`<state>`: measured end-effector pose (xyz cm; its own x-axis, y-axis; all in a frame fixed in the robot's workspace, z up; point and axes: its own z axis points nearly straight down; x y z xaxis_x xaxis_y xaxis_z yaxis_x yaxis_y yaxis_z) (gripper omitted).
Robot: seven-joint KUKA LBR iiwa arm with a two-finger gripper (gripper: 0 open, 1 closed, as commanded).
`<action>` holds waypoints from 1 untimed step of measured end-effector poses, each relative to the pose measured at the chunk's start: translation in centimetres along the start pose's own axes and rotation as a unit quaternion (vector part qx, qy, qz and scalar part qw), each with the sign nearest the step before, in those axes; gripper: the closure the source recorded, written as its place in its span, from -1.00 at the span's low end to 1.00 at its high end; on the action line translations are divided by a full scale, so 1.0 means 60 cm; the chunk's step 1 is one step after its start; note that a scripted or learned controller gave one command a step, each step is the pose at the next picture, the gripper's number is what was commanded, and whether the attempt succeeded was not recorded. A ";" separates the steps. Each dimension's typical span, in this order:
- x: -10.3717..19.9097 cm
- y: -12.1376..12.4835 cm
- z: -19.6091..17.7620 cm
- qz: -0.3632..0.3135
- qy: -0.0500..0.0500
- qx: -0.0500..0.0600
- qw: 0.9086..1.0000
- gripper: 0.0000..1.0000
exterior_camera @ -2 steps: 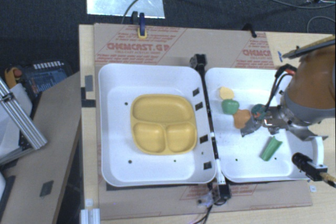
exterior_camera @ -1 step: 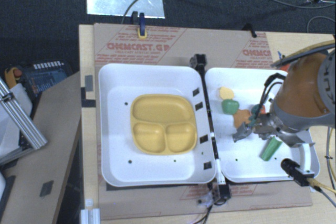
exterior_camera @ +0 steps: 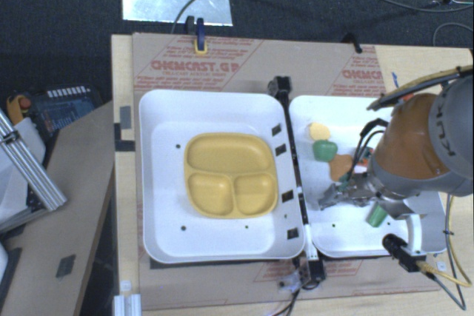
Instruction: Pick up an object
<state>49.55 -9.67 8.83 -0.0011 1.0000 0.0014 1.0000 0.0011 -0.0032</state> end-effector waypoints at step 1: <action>-0.001 0.002 -0.021 0.000 -0.001 -0.002 1.000 1.00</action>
<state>49.67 -9.72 10.11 -0.0016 1.0000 0.0001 1.0000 0.0016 0.0013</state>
